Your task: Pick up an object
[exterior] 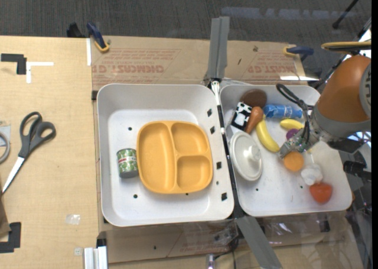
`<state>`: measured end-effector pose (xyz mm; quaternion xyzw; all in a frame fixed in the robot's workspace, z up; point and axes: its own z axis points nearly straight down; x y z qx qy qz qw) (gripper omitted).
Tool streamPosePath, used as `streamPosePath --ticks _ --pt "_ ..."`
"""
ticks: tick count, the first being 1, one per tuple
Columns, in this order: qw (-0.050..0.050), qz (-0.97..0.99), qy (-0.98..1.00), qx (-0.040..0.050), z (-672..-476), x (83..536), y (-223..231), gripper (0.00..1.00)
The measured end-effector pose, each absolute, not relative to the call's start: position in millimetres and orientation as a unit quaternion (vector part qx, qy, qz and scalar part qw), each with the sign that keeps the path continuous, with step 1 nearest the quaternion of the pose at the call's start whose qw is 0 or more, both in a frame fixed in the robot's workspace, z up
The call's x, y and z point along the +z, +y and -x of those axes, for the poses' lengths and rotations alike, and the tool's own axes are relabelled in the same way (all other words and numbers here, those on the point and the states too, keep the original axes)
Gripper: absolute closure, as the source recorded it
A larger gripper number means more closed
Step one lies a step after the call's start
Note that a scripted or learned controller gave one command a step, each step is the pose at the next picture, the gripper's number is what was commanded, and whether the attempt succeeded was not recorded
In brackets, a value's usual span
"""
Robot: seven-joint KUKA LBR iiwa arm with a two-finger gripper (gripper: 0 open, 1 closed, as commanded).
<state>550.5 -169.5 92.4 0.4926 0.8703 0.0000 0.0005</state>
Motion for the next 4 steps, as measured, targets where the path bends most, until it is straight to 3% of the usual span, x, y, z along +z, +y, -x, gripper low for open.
streamPosePath --ticks 1,2,3,4 --pt "0.001 -0.509 0.861 -0.0003 -550.2 217 -124 1.0" --pt "0.001 -0.575 0.818 -0.0008 -598.8 245 -70 1.0" --pt "0.001 -0.631 0.776 -0.0011 -612.8 276 -66 1.0" --pt "0.0 -0.631 0.775 -0.0012 -612.8 275 -66 0.0"
